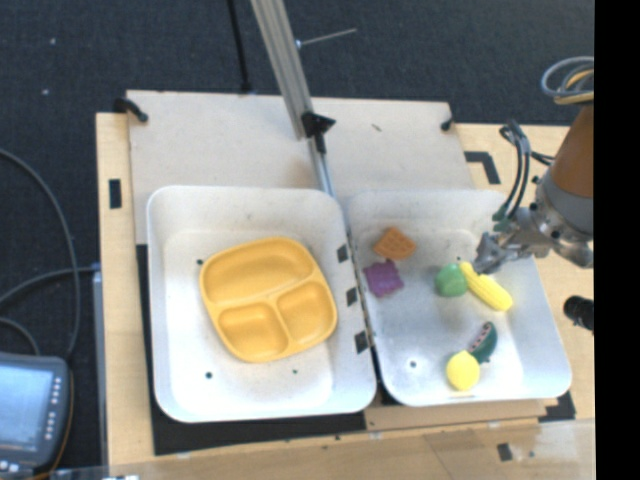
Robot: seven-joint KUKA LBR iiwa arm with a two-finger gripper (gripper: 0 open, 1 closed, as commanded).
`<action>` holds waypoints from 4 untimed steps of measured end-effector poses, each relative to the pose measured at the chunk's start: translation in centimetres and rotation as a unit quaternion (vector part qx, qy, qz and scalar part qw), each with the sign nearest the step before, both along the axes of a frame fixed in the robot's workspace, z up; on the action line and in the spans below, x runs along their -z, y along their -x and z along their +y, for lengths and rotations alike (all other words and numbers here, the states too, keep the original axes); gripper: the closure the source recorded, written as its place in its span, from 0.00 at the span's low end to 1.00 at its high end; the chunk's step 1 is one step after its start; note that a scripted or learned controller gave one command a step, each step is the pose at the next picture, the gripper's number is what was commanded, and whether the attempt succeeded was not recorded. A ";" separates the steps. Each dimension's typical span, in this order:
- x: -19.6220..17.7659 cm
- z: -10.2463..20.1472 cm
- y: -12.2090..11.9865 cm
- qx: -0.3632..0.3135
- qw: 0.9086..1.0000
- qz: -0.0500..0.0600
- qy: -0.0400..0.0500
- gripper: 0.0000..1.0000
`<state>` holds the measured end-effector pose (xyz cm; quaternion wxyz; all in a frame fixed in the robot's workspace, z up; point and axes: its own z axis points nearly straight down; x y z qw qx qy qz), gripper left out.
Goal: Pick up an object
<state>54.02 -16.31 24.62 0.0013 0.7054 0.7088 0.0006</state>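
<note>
In the right bin (530,363) lie an orange waffle-like piece (395,243), a purple block (383,279), a green round toy (451,282), a yellow corn cob (488,290), a yellow lemon (462,371) and a small dark green piece (484,341). My gripper (488,254) hangs at the bin's upper right, just above the corn cob's near end and right of the green toy. Nothing shows between its fingers.
The left bin (175,368) holds a yellow divided plate (267,296). A slanted aluminium post (285,58) rises from the back, over the seam between the bins. A grey screen (30,408) sits off the bench at lower left.
</note>
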 end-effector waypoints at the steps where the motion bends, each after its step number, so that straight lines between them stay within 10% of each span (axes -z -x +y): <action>1: 0.2 6.2 -0.4 -0.002 1.000 0.000 -0.001 1.00; 4: 0.9 21.4 -0.1 -0.002 1.000 0.001 -0.002 1.00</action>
